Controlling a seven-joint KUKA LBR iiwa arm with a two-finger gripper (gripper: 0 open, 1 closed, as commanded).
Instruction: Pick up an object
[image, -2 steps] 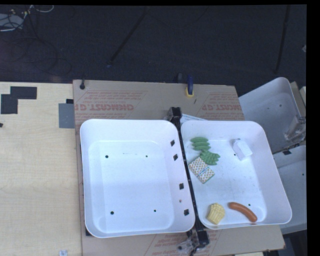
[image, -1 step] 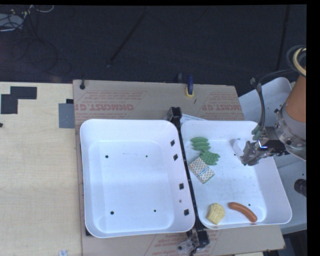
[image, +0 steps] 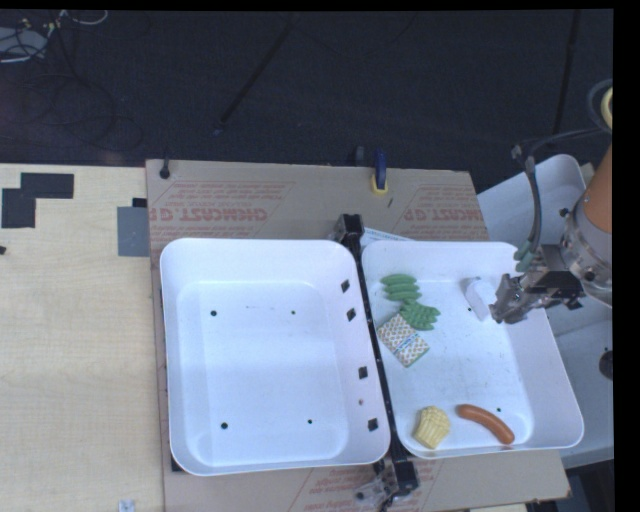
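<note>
You have the corn cob and sausage nearest you, low in the right bin. Further up lie a patterned packet and green pods. The gripper sits at the far right beside a pale object; you cannot tell how its jaws stand, or what that object is.

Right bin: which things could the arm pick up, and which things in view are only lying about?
For the job:
- green pea pods
- checkered packet
- corn cob
- sausage
- white object near the tool

Lying about:
- left bin
- cardboard sheet
- blue clamp
</note>
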